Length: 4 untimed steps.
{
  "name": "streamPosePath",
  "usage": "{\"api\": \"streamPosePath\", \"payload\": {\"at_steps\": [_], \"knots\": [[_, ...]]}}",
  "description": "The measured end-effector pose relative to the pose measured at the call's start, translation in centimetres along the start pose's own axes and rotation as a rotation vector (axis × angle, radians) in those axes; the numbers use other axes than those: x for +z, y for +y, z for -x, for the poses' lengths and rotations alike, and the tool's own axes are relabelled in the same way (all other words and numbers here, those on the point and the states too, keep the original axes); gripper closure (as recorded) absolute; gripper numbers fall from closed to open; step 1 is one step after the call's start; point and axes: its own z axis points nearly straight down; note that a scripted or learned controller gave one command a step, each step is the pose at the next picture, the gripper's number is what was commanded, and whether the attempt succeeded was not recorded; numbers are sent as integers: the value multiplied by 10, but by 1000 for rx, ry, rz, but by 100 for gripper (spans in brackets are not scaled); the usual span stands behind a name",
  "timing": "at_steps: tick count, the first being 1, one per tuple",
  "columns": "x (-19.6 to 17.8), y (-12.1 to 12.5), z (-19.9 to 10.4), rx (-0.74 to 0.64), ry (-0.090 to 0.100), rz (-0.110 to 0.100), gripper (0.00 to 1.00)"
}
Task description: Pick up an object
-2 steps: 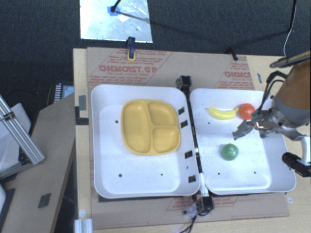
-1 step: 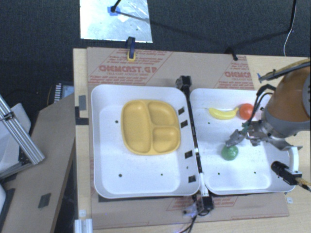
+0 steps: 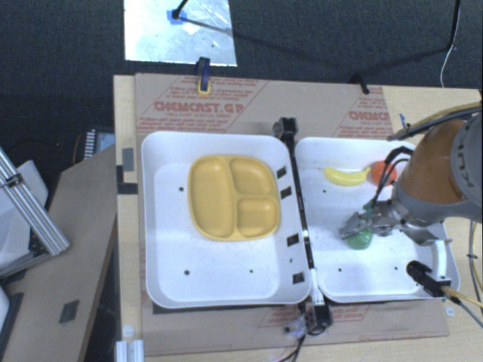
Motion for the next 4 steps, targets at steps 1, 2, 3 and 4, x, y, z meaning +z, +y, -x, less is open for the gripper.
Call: {"api": "streamPosePath", "payload": {"at_steps": [1, 2, 3, 4], "knots": [[-13, 1, 1, 1, -2, 4, 100], [-68, 10, -7, -4, -3, 9, 100], [-112, 10, -11, -4, -3, 7, 100], [-157, 11, -10, -5, -3, 8, 100]]}}
